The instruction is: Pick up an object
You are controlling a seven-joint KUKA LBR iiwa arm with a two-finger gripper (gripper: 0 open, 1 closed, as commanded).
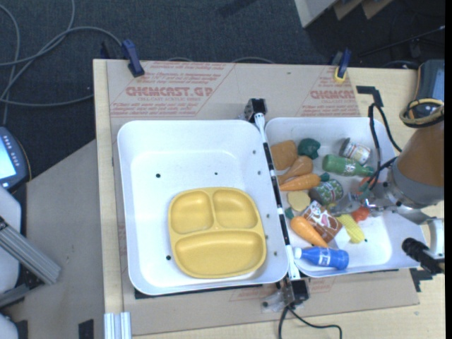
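Nearest in the right bin (378,249) lies a blue-capped white bottle (321,258): light, rigid, smooth, apt to roll; grip across its body. Beyond it, a toy carrot (306,229) and crinkly packet (326,221) crowd together. The gripper (364,202) sits low among this clutter; whether it is open or closed cannot be told. Farther back lies a green bottle (346,166).

two white bins (141,154), one yellow tray (216,232)
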